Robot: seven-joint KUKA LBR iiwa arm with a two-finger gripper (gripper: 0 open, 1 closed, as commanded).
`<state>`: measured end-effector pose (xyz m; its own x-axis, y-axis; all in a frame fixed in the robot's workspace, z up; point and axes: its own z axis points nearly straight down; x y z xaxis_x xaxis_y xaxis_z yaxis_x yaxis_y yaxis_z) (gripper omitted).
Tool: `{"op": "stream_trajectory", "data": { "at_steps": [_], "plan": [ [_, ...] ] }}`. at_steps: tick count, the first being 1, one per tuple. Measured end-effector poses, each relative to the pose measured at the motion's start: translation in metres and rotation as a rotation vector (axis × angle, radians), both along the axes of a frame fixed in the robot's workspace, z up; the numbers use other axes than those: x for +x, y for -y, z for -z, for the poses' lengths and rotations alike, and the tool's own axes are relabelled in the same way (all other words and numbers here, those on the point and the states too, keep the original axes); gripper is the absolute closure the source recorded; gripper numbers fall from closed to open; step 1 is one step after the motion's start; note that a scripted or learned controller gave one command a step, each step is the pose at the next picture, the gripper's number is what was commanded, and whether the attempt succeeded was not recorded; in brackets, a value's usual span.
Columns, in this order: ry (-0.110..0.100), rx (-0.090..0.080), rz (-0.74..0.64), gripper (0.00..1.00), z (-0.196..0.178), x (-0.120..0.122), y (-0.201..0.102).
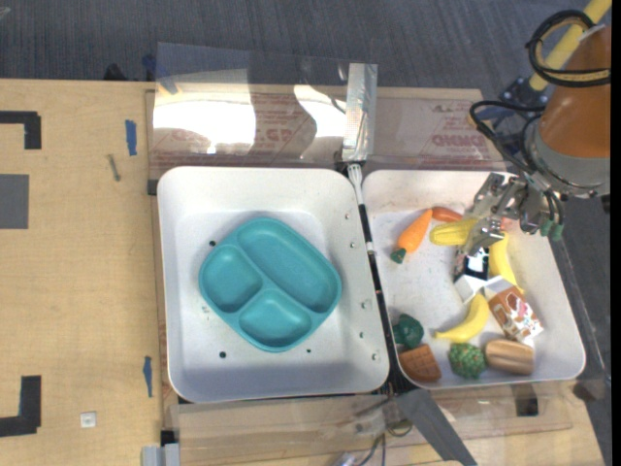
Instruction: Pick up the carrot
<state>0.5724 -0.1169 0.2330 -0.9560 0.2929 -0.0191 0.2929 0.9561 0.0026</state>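
- You are in the approach step: the carrot (414,233) lies untouched in the right bin (572,357), near the bin's upper left, its green tip toward the divider.
- Your claw (493,223) hangs to the carrot's right, above the yellow pieces; you cannot tell from this angle how it is set.
- Next, I judge, you shift the claw left over the carrot's middle, line up across its slanted length, then descend clear of the banana (468,320).

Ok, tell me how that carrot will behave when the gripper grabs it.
The carrot looks like a stiff, smooth plastic toy, so it probably won't bend but may slip. Its tapered, rounded body could roll or squirt sideways. It lies apart from the yellow pieces, so a nudge likely shifts it freely.
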Motion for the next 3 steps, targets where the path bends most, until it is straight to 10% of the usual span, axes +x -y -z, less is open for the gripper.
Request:
{"op": "stream_trajectory", "data": {
  "at_steps": [1, 2, 3],
  "plan": [
    [-0.020, 0.006, 0.208, 1.00, 0.138, 0.038, -0.020],
    [-0.007, 0.008, 0.607, 1.00, 0.092, 0.060, 0.031],
    [-0.020, 0.012, 0.855, 1.00, 0.098, 0.040, -0.013]
  ]
}}
